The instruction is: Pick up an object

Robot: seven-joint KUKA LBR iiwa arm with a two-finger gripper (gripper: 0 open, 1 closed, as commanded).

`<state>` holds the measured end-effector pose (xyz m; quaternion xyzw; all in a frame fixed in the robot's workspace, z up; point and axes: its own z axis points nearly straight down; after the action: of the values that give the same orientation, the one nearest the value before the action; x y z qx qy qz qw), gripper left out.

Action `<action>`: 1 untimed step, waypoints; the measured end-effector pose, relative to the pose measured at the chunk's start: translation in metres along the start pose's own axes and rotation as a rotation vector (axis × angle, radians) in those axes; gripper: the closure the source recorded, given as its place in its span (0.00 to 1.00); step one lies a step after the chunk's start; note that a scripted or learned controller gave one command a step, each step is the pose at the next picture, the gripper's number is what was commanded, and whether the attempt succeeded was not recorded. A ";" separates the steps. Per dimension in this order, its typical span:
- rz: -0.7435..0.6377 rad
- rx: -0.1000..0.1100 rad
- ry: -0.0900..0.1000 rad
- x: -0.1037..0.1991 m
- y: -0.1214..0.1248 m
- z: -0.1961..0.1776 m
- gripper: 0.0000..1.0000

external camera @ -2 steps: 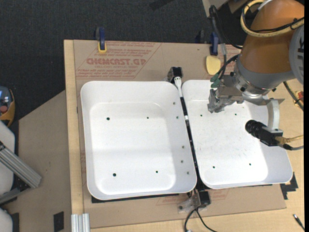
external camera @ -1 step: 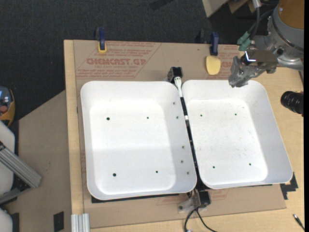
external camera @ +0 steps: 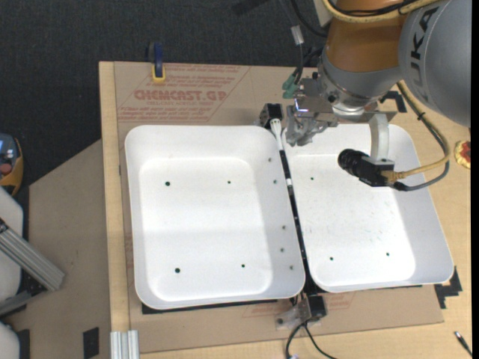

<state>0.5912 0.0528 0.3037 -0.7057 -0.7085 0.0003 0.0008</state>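
Surface (external camera: 187,96): a brown cardboard sheet with red print, carrying both bins.
Arm (external camera: 374,28): grey with a broad orange band, coming in from the upper right and hanging over the far end of the right bin.
Left bin (external camera: 202,215): shallow white plastic tray, bare inside apart from small dark dots.
Right bin (external camera: 367,230): the same white tray, touching the left bin along its edge.
Claw (external camera: 305,129): low at the right bin's far left corner; I cannot tell how it stands or whether it has anything.
Object to pick: I cannot make one out in either bin.
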 end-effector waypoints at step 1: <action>0.004 -0.004 0.000 0.003 -0.002 -0.010 1.00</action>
<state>0.5892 0.0556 0.3140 -0.7070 -0.7072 -0.0008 -0.0006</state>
